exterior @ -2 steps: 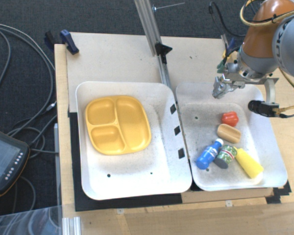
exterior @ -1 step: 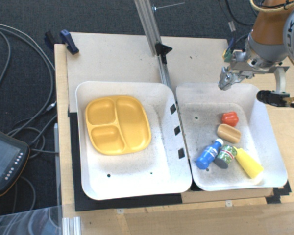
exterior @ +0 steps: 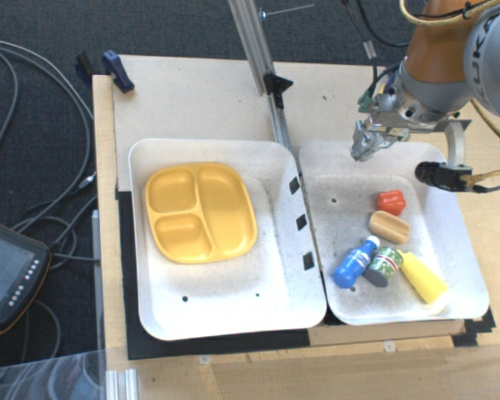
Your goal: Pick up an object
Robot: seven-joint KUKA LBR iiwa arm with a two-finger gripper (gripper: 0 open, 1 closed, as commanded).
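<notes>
The arm (exterior: 450, 48) is seen reaching in from the right, its orange band at the upper right corner and partly cut off by the frame edge. The gripper (exterior: 368, 144) is held pointing downward over the far rim of the right bin (exterior: 450, 307), and nothing can be made out between its tips. Whether it is released or clenched cannot be told, as the metal parts are small and blurred together.

Below and to the right of the gripper, well apart from it, a red object (exterior: 391, 201) and a tan bun-like piece (exterior: 388, 226) are found. Further below, a blue bottle (exterior: 355, 262), a green can (exterior: 384, 265) and a yellow bottle (exterior: 422, 277) are clustered, apparently touching. Far to the lower left of the gripper, a yellow divided plate (exterior: 201, 212) lies in the left bin (exterior: 233, 315).
</notes>
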